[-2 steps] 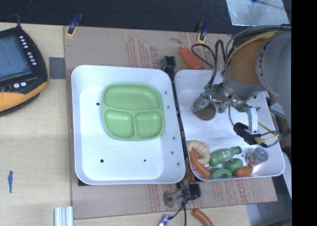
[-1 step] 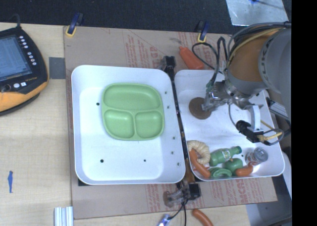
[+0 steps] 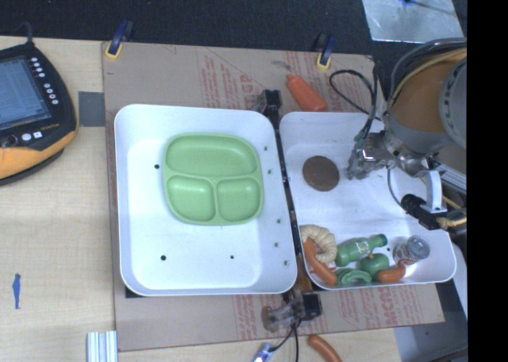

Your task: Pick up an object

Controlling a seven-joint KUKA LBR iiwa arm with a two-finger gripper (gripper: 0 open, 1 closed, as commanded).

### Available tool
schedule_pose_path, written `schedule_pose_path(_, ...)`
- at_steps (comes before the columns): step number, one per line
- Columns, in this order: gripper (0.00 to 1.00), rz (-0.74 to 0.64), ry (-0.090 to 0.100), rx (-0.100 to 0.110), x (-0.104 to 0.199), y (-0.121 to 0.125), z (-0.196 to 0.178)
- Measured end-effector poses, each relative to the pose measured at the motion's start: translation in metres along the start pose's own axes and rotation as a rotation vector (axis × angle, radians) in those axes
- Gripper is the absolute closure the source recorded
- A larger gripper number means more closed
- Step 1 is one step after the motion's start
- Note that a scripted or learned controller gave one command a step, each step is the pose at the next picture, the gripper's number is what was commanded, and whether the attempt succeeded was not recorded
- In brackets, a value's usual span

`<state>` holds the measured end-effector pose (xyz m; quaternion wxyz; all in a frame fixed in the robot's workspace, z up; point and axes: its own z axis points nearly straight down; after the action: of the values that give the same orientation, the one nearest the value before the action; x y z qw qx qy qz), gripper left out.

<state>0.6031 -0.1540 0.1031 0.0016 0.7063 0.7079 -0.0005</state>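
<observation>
My gripper (image 3: 359,163) hangs low over the back part of the right bin (image 3: 359,208), with the arm coming in from the right. Just to its left a brown round disc (image 3: 321,172) lies flat on the bin floor, apart from the gripper. Along the bin's front edge sits a cluster of toy food: a pale twisted pastry (image 3: 320,236), a green bottle (image 3: 359,248), an orange sausage (image 3: 317,265), a small green piece (image 3: 355,277) and a small clear jar (image 3: 412,249). Nothing shows in the gripper.
The left bin (image 3: 143,261) holds a green divided plate (image 3: 213,178). An orange carrot (image 3: 305,92) lies on the cardboard behind the right bin. A teach pendant (image 3: 28,110) rests at the far left. Black cables (image 3: 357,86) loop near the arm.
</observation>
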Motion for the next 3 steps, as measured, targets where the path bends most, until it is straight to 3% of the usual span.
schedule_pose_path(1,1.00,-0.002,0.004,0.004,0.034,0.043,0.011)
schedule_pose_path(2,1.00,0.000,0.003,0.003,-0.019,0.053,-0.012)
schedule_pose_path(3,0.00,0.000,0.003,0.004,-0.018,0.053,-0.012)
